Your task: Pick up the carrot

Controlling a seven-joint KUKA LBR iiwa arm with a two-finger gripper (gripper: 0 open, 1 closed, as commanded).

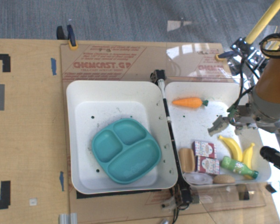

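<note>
Camera view, looking down at a slant on the bench. Two shallow white bins stand side by side on a brown board. The left bin (79,125) holds a teal divided plate (126,149), lying flat near the bin's middle. The right bin (186,120) holds the carrot (188,102), orange with a green stalk end pointing right, lying on its side near the bin's far wall, alone on bare floor. Along the near wall lie a bread roll (186,159), two small red-and-white cartons (204,156) one behind the other, two bananas (238,149), and a green bottle (238,167) on its side. The grey arm (270,85) enters from the right; its gripper (220,126) hangs over the right bin's middle, to the right of and nearer than the carrot, well apart from it, just above the bananas. The fingers appear slightly parted with nothing between them, though the small, dim image leaves this uncertain.
</note>
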